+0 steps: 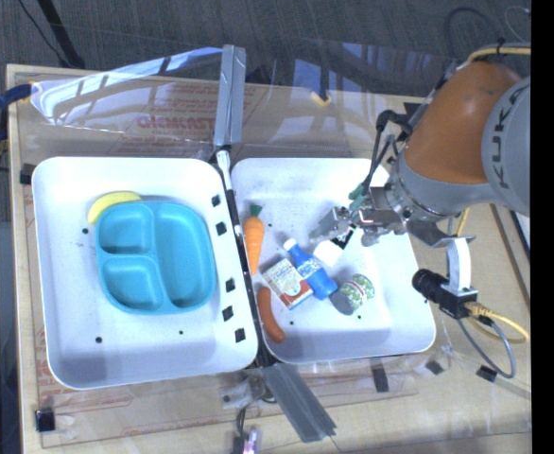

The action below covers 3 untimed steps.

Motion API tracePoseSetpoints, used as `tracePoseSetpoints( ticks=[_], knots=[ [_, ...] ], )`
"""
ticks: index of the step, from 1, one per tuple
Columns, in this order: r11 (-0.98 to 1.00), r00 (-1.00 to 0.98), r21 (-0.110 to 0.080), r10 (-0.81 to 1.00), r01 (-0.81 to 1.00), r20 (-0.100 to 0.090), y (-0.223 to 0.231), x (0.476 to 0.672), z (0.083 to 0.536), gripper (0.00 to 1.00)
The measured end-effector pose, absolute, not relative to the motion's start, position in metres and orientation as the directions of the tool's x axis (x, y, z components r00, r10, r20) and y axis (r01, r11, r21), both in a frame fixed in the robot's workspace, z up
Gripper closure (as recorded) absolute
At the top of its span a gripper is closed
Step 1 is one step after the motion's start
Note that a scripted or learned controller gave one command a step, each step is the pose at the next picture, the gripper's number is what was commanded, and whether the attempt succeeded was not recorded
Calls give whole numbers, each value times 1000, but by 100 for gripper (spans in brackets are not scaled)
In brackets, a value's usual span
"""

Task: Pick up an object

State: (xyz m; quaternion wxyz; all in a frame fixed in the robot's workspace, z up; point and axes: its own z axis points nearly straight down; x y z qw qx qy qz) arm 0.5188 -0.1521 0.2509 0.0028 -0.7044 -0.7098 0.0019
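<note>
While over the right bin [405, 324], fingers [337, 221] spread, nothing between them.

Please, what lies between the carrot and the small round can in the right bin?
In the camera view, between the carrot and the round can lie a small carton and a blue bottle with a white cap, packed close together.

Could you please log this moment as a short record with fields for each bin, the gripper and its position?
left bin: blue three-compartment plastic tray, with a yellow object partly under its far-left edge
right bin: orange toy carrot, blue bottle with white cap, small red and white carton, green-topped round container, reddish sausage-shaped toy
gripper: above the right bin, beside the bottle
held: nothing visibly gripped
</note>
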Motion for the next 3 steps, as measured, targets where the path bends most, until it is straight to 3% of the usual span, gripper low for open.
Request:
tracePoseSetpoints(
  ticks=[1, 2, 3],
  knots=[
    [112, -112, -2, 994, 994, 0, -146, 542, 91, 0],
    [117, -117, -1, 993, 993, -1, -147, 543, 101, 100],
    [-212, 212, -2, 977, 977, 0, -123, 481, 197, 100]
  ],
)
